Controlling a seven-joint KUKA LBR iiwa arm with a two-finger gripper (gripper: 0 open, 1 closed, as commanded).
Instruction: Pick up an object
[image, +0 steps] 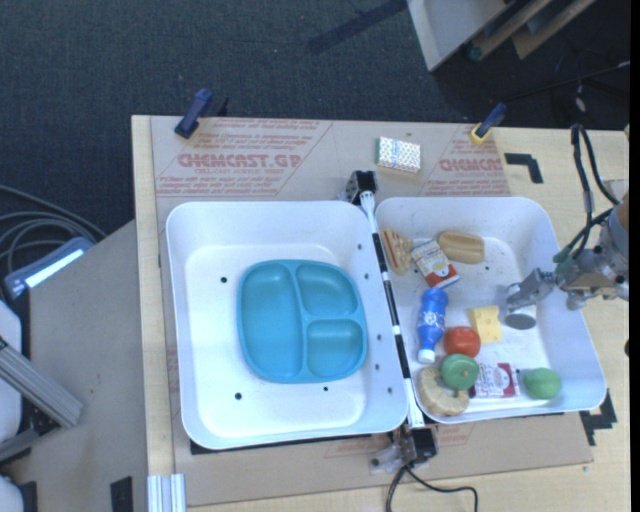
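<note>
Camera view looks down on the worktop (250, 150) with two white bins side by side. The left bin (200, 240) carries a blue divided plate (300, 320) near its middle. The right bin (545, 240) carries the small things.

The pincer (522, 298) hangs over the right bin's right side, near its right wall, above bare floor. Whether its fingers are wide or narrow I cannot tell, since they blur into one grey shape. Nothing shows between them.

Just beside it, toward the bin's centre, lies a yellow block (486, 324), the nearest candidate. Touching or almost touching that block is a red tomato (461, 341), and below it a green apple (459, 372) rests on a tan round piece (440, 393). A blue bottle (431, 322) lies along the bin's left wall. A green lime (541, 383) sits by the bin's lower right corner, next to a flat packet (493, 380). A small carton (434, 262) and a bread roll (461, 247) lie toward the upper edge.

These look like light toy foods, probably hard and smooth. The round ones would likely roll or slip from a pinch. The yellow block seems the safest: flat sides, stiff, best taken across two opposite faces.
</note>
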